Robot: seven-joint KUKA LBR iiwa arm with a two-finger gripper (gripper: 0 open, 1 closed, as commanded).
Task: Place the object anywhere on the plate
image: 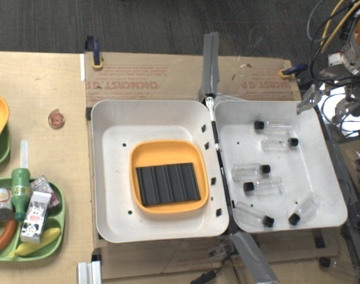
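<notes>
The clear vials (pixel 264 185) with black caps lie spread out in the right bin (pixel 331 176), next to the left bin (pixel 109 158). The orange plate (pixel 168 149) sits in the middle of that left bin, with a dark ridged mat (pixel 168 182) on it. My gripper (pixel 346 58) is up past the right bin's far corner, well away from the plate. I cannot tell how it stands.
</notes>
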